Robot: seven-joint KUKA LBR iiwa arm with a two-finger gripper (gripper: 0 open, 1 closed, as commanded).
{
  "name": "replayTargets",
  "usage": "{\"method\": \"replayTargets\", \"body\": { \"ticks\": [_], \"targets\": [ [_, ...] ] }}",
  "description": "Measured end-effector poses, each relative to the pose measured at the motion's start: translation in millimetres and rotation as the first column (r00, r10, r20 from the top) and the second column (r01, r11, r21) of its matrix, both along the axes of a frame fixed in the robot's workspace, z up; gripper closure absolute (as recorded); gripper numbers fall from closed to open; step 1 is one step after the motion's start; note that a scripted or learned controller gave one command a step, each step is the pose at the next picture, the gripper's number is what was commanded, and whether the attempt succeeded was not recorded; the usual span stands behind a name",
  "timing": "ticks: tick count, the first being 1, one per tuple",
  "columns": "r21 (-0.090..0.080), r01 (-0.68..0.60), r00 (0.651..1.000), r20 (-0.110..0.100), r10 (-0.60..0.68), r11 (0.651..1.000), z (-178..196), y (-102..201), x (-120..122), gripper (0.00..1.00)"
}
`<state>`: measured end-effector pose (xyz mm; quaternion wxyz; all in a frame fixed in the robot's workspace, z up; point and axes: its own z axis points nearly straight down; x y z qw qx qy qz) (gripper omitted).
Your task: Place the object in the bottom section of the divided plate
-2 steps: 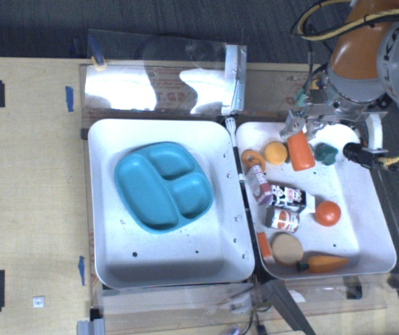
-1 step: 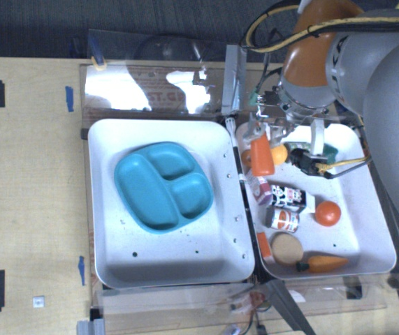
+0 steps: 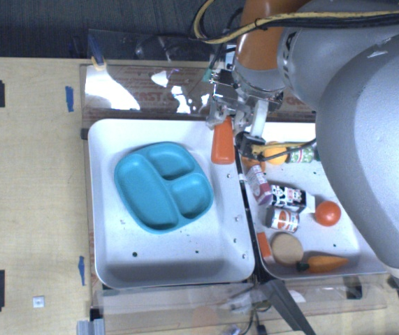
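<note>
While the bench (image 3: 24,187) at the far left is lying bare apart from its black corner marks, the left bin (image 3: 157,257) is sitting with the blue divided plate (image 3: 163,185) near its middle, all three sections showing clear, so there is plenty of room for a set-down. Moving rightward, the orange object (image 3: 221,144) is hanging upright over the bin's right rim, close beside the plate's upper right edge but apart from it. It is looking like a small, smooth, stiff plastic piece, probably light and somewhat slippery, best taken across its narrow width near the top end. The gripper (image 3: 225,119) is coming down on exactly that end, and its fingers are appearing to be clenched around the object's top, though the clutter of wrist hardware is making the contact hard to read with certainty. The plate's glossy surface is likely letting a hard piece slide or roll a little on release. Further right, the second bin (image 3: 339,239) is holding a crowd of items: small cans (image 3: 284,208), an orange ball (image 3: 327,213), a carrot-like piece (image 3: 321,262), all lying well clear of the plate.
</note>
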<state>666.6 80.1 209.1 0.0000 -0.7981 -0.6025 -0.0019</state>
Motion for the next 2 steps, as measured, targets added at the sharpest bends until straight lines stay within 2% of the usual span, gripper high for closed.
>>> {"method": "replayTargets", "body": {
  "ticks": [1, 2],
  "targets": [
    [-0.002, 0.005, 1.0, -0.013, -0.005, 1.0, -78.3, 91.8, -29.0, 1.0],
    [0.008, 0.358, 0.934, 0.012, -0.358, 0.934, -93.6, 105.9, -3.9, 1.0]
  ]
}}
